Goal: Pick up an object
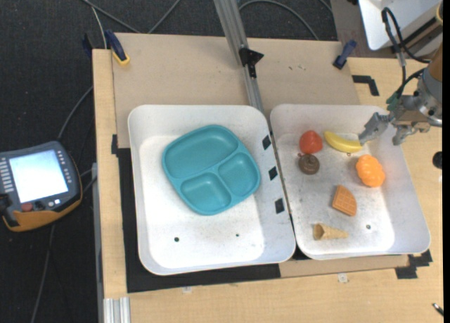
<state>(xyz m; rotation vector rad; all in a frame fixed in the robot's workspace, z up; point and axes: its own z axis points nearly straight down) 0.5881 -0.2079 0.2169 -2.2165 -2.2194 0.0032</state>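
The right bin holds several toy foods. A red round fruit and a yellow banana lie near its far side. A small brown round piece sits just below the red fruit. An orange fruit, an orange wedge and a tan cone lie nearer the front. My gripper hangs over the bin's far right corner, just right of the banana and above the orange fruit. It is open, with nothing between its fingers.
The left bin holds a teal divided plate. A metal post rises behind the gap between the bins. A teach pendant lies on the floor at the left. Blue clamps grip the bench's far edge.
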